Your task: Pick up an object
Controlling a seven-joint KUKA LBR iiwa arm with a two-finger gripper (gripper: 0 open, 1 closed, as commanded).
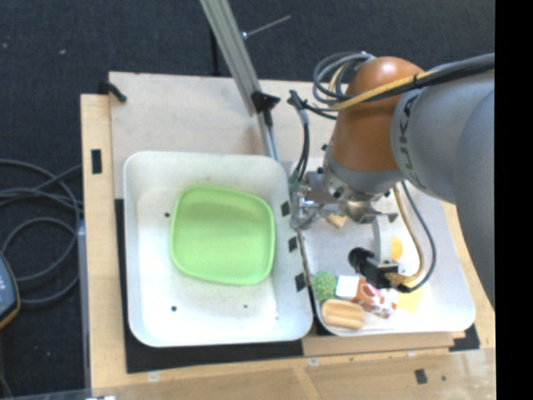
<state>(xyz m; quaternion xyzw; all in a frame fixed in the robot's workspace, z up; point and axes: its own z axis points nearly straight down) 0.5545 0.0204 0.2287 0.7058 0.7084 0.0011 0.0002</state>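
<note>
Where the grey arm (441, 98) reaches in from the right, it covers much of the right bin (454, 302). The left bin (146, 223) holds a green plate (223, 233). The gripper (321, 208) sits low at the right bin's upper left; its opening cannot be made out. Below it, apart, small items crowd the bin's near edge: a tan bread roll (342, 313), a green piece (323, 285), a yellow piece (409, 302).

Green plate (223, 234) (left bin (141, 307)) — upright
</note>
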